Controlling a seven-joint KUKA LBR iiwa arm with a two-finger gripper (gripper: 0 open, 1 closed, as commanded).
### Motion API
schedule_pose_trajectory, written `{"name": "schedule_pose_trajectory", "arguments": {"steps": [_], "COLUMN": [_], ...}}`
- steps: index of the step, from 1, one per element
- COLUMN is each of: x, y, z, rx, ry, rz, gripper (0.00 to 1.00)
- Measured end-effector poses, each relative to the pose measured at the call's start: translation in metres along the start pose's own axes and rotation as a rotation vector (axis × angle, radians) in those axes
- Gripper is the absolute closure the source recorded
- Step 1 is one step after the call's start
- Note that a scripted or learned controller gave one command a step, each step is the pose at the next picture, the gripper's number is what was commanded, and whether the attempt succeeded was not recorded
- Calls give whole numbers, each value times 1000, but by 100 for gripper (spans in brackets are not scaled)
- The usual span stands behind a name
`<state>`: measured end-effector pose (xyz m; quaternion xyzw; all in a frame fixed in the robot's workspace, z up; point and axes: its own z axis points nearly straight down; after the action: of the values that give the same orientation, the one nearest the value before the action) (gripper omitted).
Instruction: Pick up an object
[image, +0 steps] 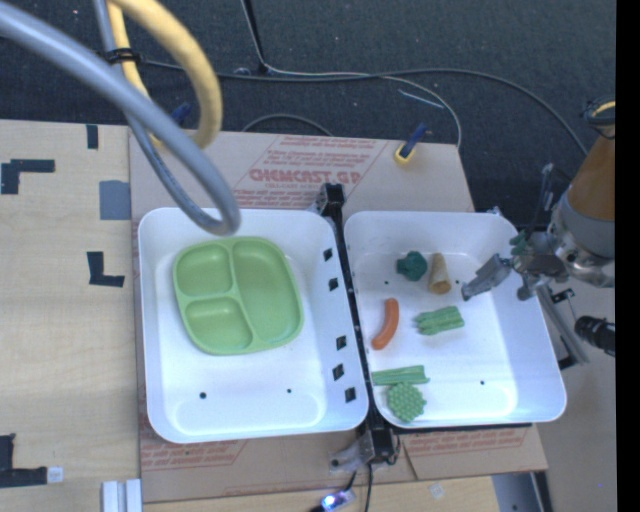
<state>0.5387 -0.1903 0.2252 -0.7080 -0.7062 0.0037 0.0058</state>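
Over the right bin's (520, 395) far right edge, the gripper (505, 280) hangs at the end of the grey arm, its two fingers spread apart with nothing between them; one finger (482, 278) reaches out over the bin floor, the other sits nearer the rim. Just left of that finger stands a tan cylinder (439, 273), touching a dark green lump (411, 265). Below them lies a light green ridged piece (439, 320), with an orange sausage-shaped toy (385, 323) to its left. Near the bin's front edge, a flat green strip (399, 376) lies just above a round, knobbly green object (406, 401). The left bin (250, 410) holds a green divided plate (238, 294). Both bins rest on cardboard (300, 165) spread over the tabletop (50, 330).
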Motion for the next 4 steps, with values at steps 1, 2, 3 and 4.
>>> {"name": "schedule_pose_trajectory", "arguments": {"steps": [1,2,3,4], "x": [0,0,-3,-2], "y": [3,5,5,4], "z": [-6,38,82,135], "rx": [-12,-8,-8,-8], "ry": [-3,-3,-3,-1], "rz": [-4,-3,-3,-4], "gripper": [0,0,0,0]}}
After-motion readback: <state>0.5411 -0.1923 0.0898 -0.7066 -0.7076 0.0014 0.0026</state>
